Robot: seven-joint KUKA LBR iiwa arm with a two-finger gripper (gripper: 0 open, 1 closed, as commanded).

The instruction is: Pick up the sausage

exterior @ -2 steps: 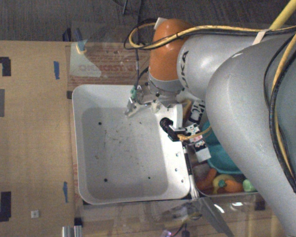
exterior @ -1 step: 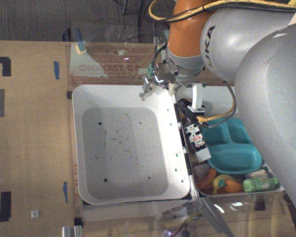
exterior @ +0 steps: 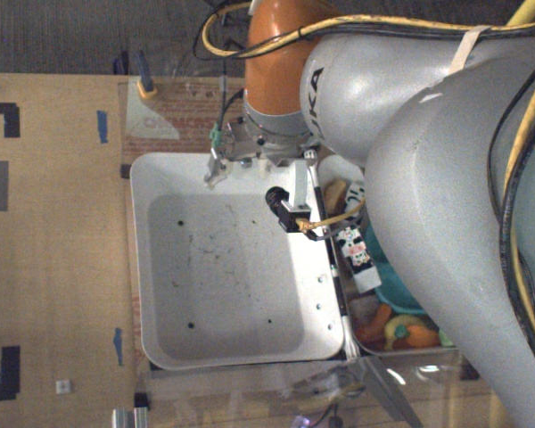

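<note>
I log colours: arm (exterior: 428, 87) grey w/ orange band (exterior: 281, 43), yellow cable (exterior: 383, 23) over it. 2 bins: left bin (exterior: 160, 266) white w/ dark specks; right bin (exterior: 410, 353) shows teal cloth (exterior: 397, 283), orange/yellow items. Bench (exterior: 53, 239) tan, blue tape bits (exterior: 102, 126).

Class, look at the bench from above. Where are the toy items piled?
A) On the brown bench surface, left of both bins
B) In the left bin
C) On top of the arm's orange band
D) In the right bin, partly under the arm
D: the colourful toys lie in the right bin, partly covered by the grey arm, beside the left bin.
</note>
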